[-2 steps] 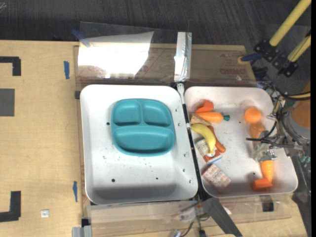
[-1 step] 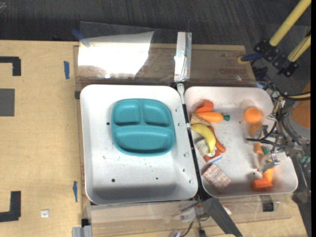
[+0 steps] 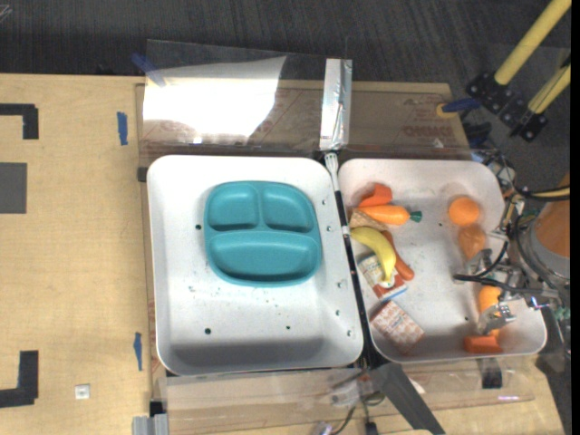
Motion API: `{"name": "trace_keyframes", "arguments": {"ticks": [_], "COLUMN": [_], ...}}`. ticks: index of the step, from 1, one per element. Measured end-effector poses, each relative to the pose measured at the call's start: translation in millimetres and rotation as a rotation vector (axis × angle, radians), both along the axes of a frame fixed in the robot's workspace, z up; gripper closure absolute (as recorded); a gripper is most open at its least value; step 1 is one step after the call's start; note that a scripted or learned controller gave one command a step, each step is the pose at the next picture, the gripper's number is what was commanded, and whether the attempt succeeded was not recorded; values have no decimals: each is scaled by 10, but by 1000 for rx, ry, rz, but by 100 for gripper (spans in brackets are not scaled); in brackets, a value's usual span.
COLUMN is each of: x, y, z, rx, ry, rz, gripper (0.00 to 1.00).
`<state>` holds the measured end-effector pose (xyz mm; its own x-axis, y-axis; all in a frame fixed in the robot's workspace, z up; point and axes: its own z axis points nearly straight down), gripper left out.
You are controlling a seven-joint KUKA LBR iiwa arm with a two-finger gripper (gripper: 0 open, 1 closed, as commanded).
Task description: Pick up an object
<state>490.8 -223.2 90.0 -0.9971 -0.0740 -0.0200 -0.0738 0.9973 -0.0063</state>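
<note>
We see the hand point(image 3: 494, 308) low in the right bin point(image 3: 426, 175), near its right wall, among orange pieces point(image 3: 482, 341); can't tell its state. Orange ball point(image 3: 464, 210) sits at upper right w/ nothing touching it. By the left wall: carrot point(image 3: 386, 214), banana point(image 3: 379, 248) just below, small packet point(image 3: 397, 323) toward the front. Left bin point(image 3: 172, 270) carries a teal divided plate point(image 3: 264, 231).

I was running a lab bench: two white bins point(image 3: 172, 243) on plywood point(image 3: 63, 243), taped markers point(image 3: 122, 127), toy food point(image 3: 385, 214), loose cables point(image 3: 507, 188).
</note>
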Motion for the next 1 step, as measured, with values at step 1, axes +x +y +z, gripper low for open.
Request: {"name": "trace_keyframes", "arguments": {"ticks": [1], "x": [33], "y": [0], "z": [124], "rx": [-4], "ry": [-10], "rz": [2], "gripper": [100]}}
